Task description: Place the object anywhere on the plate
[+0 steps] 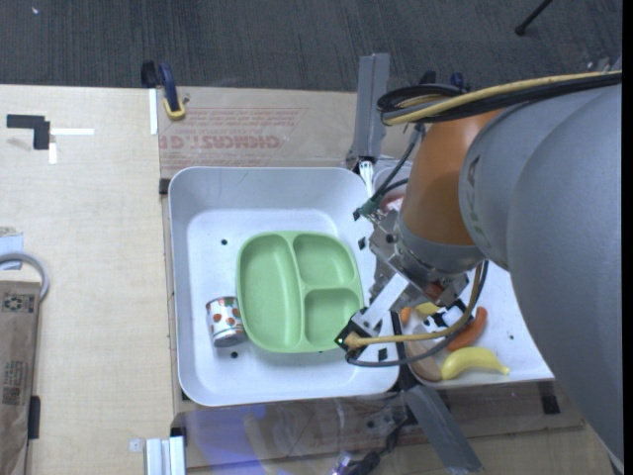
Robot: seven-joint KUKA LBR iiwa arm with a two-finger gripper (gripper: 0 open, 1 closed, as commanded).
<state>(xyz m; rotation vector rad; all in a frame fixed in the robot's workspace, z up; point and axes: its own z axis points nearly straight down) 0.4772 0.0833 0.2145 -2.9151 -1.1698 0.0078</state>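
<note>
Two likely objects, a banana (473, 364) and an orange piece (473, 327), lie in the right bin (524, 354), at 4 o'clock from the gripper (410, 285) and apart from the plate (297, 290). Both are crowded by the arm (554, 216), so a missed or glancing pick is the risk judged. The gripper is poised at the plate's 3 o'clock. Whether it is wide or narrow cannot be told, and nothing is seen held.

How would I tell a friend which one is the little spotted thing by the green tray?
Look at the left white bin, which holds a green divided plate. Beside the plate's lower-left edge sits a small can. It is white with red-brown dots, unlike the plain green plate.
</note>
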